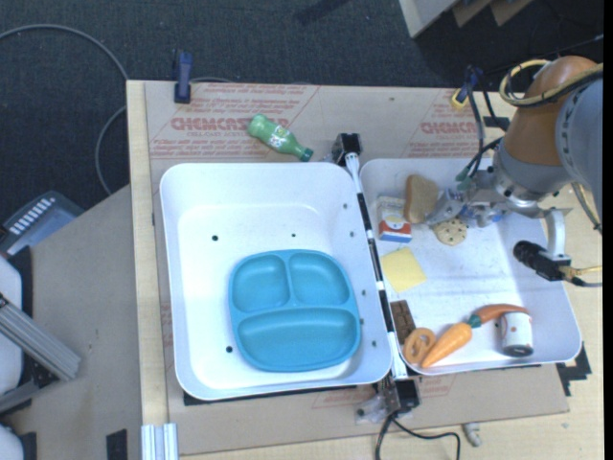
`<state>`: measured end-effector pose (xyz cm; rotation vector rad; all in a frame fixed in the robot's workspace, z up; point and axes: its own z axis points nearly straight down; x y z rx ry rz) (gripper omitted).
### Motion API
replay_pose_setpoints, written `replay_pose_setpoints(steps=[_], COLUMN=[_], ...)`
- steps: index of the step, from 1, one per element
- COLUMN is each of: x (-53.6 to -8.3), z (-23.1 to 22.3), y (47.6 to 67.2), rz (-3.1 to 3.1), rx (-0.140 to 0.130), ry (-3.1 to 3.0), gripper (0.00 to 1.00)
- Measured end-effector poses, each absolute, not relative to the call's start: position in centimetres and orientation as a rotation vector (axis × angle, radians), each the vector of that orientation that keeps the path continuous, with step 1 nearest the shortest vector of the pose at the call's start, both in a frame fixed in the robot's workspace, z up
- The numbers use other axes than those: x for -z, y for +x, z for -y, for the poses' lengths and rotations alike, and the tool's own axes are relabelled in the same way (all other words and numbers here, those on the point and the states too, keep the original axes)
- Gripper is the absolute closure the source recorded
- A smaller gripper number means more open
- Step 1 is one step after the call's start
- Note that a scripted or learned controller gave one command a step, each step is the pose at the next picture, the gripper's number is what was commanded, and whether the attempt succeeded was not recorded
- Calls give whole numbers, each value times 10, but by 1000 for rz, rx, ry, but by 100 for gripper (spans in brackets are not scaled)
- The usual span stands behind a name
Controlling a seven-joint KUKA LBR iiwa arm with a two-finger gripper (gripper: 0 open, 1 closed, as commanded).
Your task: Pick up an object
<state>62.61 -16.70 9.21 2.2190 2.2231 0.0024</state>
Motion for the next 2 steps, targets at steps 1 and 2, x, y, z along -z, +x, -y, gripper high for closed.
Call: replay_pose_setpoints(steps=[1, 2], x=[-84, -84], z=[141, 208], y=[561, 479], rz=[-2222, -2219], rx=[1, 2], ry=[2223, 2224], gripper=[0, 0])
